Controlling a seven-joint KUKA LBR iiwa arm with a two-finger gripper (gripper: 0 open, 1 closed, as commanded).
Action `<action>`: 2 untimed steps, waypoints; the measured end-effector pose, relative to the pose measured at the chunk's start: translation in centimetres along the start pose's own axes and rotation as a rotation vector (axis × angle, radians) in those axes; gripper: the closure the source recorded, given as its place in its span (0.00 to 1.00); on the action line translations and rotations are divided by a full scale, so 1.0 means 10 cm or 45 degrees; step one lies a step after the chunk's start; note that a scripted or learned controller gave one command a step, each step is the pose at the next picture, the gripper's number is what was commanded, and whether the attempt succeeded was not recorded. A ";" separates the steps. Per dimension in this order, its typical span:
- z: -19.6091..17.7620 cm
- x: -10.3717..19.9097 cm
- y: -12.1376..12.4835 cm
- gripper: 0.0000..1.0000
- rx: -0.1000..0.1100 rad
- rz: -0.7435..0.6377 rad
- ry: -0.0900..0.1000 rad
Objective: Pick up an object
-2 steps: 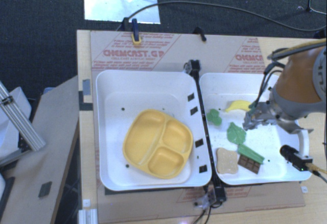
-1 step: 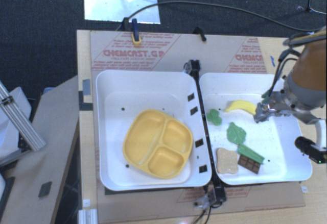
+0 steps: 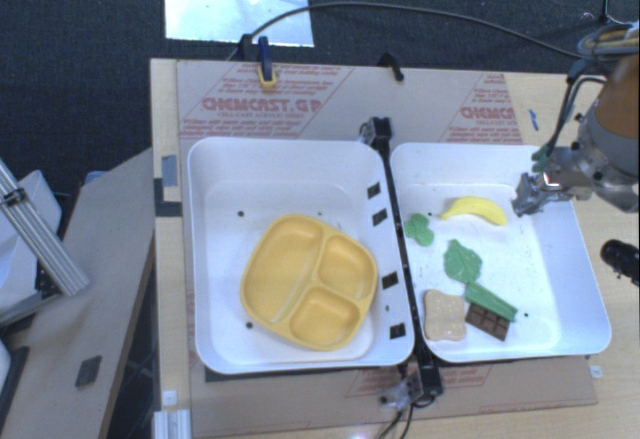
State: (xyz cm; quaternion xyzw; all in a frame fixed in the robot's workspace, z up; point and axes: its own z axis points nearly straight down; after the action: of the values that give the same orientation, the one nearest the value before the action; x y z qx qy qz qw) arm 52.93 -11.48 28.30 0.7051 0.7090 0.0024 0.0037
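Holding a yellow divided plate (image 3: 310, 295), left bin (image 3: 215, 227) adjoins right bin (image 3: 585, 317) with toy banana (image 3: 476, 211), toast (image 3: 445, 316), chocolate (image 3: 488, 321); gripper (image 3: 527, 195) beside banana, finger state unreadable.

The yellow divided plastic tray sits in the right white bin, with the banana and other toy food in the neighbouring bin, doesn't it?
Not quite: the camera view shows the yellow divided plastic tray in the left white bin. The yellow toy banana and other toy food do lie in the neighbouring right white bin.
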 end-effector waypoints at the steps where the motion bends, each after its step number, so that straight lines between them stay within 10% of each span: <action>1: 0.02 0.44 0.32 1.00 0.005 -0.004 0.003; 2: 0.24 0.87 0.52 1.00 0.009 -0.004 0.004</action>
State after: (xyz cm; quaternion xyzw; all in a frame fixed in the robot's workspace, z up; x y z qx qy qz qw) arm 58.05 -2.78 25.95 0.7040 0.7102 0.0009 0.0002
